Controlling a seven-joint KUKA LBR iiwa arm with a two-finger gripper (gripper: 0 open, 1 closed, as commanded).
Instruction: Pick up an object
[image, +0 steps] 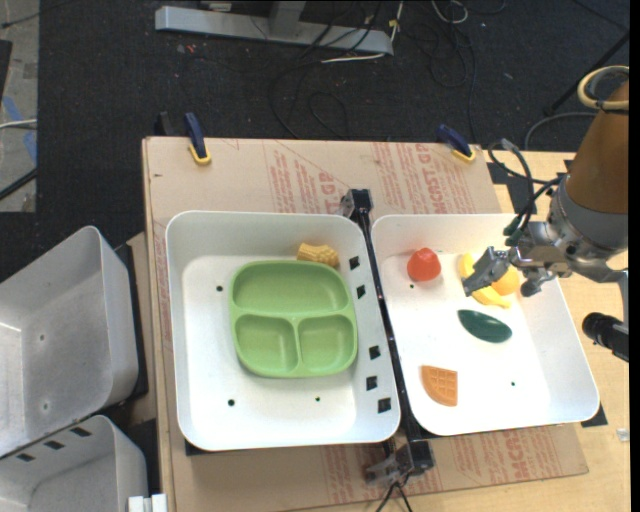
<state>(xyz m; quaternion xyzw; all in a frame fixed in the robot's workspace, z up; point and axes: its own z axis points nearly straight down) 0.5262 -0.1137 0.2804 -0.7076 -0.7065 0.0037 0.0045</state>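
Observation:
The right bin holds a red round piece, a yellow piece, a dark green flat piece and an orange wedge. My gripper hangs over the bin's upper right part, directly above the yellow piece. Its fingers are spread apart, one on each side of that piece, and part of the yellow piece is hidden under them. Whether the fingers touch it is unclear. The red piece lies to the gripper's left and the green one just below it.
The left bin contains a green divided plate and a small yellow ridged piece behind it. A black divider separates the bins. Grey tubs stand off the bench at left. Cables hang near the arm at right.

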